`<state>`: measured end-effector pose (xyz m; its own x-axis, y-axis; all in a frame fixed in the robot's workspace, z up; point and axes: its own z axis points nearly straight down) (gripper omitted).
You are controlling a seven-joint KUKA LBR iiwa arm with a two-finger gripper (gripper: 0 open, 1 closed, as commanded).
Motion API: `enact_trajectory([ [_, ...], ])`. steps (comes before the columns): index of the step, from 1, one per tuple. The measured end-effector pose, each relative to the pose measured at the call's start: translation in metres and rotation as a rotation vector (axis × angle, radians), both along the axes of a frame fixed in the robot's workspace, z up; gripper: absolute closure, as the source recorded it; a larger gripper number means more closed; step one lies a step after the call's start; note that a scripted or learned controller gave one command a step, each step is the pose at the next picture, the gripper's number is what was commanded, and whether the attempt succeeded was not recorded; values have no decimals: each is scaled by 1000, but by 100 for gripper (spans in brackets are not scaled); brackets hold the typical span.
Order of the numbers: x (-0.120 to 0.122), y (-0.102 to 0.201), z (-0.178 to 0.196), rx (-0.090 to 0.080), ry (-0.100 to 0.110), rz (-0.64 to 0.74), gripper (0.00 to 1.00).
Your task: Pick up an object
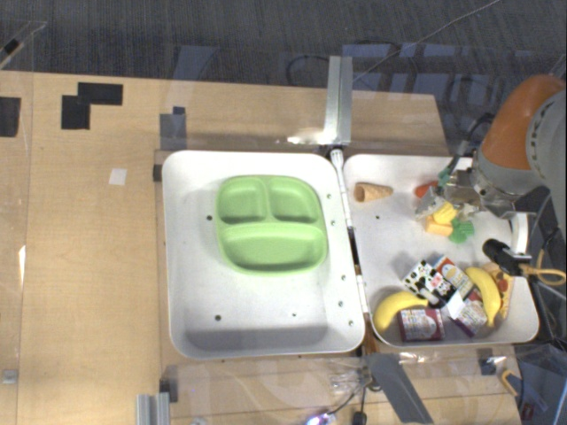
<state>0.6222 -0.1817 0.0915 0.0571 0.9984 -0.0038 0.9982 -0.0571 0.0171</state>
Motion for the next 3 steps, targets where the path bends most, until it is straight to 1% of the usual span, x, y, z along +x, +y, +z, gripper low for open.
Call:
enact_trajectory([
  [1, 1, 1, 13, 0, 0, 7, 100],
  [2, -7, 50, 67, 5, 10, -14, 100],
  [3, 3, 53, 99, 4, 11, -41, 100],
])
